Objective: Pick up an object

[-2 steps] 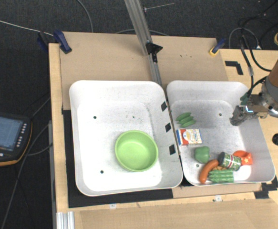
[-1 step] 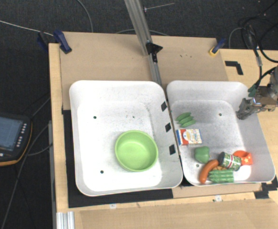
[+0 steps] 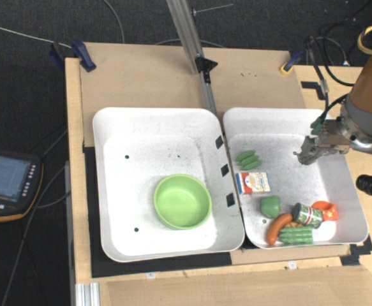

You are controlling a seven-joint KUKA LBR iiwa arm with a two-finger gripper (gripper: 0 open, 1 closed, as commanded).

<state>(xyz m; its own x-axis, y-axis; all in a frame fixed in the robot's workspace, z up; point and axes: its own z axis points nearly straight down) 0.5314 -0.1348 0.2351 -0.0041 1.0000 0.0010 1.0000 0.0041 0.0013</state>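
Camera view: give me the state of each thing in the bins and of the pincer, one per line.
Green bowl: upright, alone in the left bin.
Pea pods: lying flat, right bin.
Small carton: lying flat, label up.
Green pepper: resting beside the carton.
Sausage: lying at the near rim.
Can: tipped on its side.
Pincer: above the right bin, nothing seen in it.

The arm [image 3: 371,101] is cut off by the right edge; labels on the carton [image 3: 254,182] and can [image 3: 307,215] are too small to read.
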